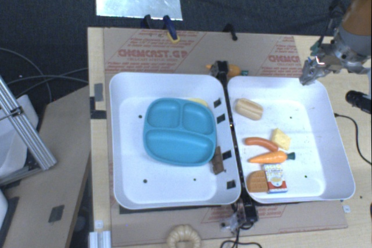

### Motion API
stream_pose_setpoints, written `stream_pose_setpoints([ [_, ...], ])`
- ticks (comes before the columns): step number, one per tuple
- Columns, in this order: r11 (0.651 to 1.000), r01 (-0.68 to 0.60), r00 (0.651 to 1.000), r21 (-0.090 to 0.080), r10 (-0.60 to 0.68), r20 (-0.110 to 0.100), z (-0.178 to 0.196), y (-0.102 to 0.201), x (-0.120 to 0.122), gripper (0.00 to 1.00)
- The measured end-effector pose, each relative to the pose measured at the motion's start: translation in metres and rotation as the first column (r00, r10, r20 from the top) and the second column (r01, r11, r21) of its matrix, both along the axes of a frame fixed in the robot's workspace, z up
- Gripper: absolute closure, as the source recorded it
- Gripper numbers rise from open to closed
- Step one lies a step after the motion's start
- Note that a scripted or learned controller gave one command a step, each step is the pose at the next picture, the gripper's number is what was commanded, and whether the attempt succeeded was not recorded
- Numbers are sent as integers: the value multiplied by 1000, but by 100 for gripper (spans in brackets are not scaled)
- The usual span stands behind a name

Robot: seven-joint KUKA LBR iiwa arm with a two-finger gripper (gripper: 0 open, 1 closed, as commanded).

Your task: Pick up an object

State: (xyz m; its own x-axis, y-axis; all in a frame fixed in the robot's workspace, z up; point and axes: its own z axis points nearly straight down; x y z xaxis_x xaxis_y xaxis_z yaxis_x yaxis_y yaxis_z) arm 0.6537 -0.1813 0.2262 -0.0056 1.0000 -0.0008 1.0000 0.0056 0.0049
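Above the right bin's far corner the gripper hung, nothing visibly held; opening unclear. Best move was probably straight down onto the bun, clear of neighbours.

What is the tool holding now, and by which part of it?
Nothing is held. The tool hangs above the far right corner of the right bin, apart from the bread roll, sausage and carrot lying there.

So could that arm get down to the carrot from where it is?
Probably yes. The carrot lies uncovered in the right bin, and the gripper hangs at that bin's far corner. The sausage just behind it may crowd the fingers.
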Motion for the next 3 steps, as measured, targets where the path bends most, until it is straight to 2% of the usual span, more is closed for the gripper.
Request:
stream_pose_setpoints([
  [1,1000,-3,1000,2,3,-4,5,57,-19,100],
  [2,1000,-3,1000,2,3,-5,11,101,-50,100],
  [3,1000,-2,1000,2,2,-6,-3,157,-76,100],
])
